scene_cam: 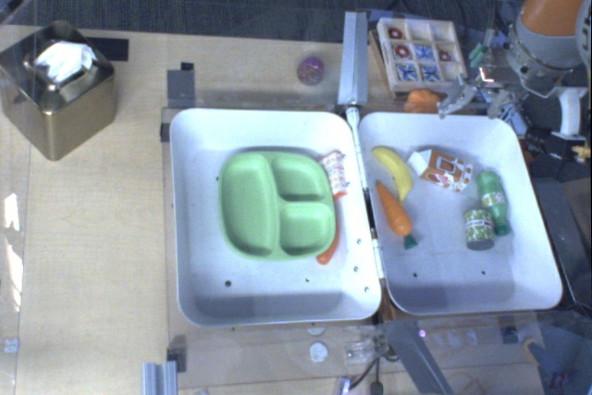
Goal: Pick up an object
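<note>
Nearest the camera, along the bench's front edge, the two white bins sit side by side, their inner rims touching. Lowest in the right bin (532, 277) lies a small green can (478, 228), with a green bottle (492, 200) touching it on the far right side. Left of them an orange carrot (396, 211) lies at a slant near the bin's inner wall, just below a yellow banana (394, 171). A small orange-and-white carton (446, 170) rests between the banana and the bottle. No single target is marked; any of these five would serve.

Judged from this layout, the carrot or the banana looks the cleanest pick: each offers a narrow body to close across, though both lie near the wall. The can and bottle touch, so a descent there risks knocking one aside. A drop straight down, fingers set across the short axis, seems best.

Beside it, the left bin (199, 277) holds a green divided tray (277, 203), with a crinkled wrapper (334, 171) at its right edge and something orange (326, 253) peeking from beneath its lower right corner.

Farther back, the gripper (474, 83) hangs above the right bin's far rim, carrying nothing; whether its jaws are open or closed cannot be told. Behind it lies a patterned box (418, 51); at far left stands a brass-coloured box (60, 97).
</note>
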Controlling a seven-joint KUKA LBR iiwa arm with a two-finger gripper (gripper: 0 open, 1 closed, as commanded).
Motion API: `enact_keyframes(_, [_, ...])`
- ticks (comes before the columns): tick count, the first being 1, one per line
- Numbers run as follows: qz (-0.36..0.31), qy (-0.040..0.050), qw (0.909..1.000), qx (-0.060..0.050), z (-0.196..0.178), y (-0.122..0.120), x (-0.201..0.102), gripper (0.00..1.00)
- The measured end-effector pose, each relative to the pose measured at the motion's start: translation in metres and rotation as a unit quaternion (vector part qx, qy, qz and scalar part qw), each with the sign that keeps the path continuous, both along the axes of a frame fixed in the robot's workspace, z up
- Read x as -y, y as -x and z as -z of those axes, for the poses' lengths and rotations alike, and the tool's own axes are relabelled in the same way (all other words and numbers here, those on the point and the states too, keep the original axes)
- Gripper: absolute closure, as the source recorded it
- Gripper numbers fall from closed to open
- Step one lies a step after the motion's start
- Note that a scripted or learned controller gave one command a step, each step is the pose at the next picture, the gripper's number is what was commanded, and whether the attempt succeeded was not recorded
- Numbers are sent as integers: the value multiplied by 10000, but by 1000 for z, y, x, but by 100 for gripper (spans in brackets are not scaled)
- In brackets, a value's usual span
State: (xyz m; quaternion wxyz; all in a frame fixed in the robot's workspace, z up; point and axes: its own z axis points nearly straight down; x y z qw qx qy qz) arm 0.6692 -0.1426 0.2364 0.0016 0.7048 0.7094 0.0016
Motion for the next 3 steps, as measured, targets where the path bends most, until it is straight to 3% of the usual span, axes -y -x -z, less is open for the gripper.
enact_keyframes(1, [-2145, 19, 9767, 25, 138, 44, 8, 0])
enact_keyframes(2, [-2152, 30, 9765, 67, 125, 41, 7, 100])
enact_keyframes(3, [-2234, 21, 9747, 33, 20, 60, -48, 100])
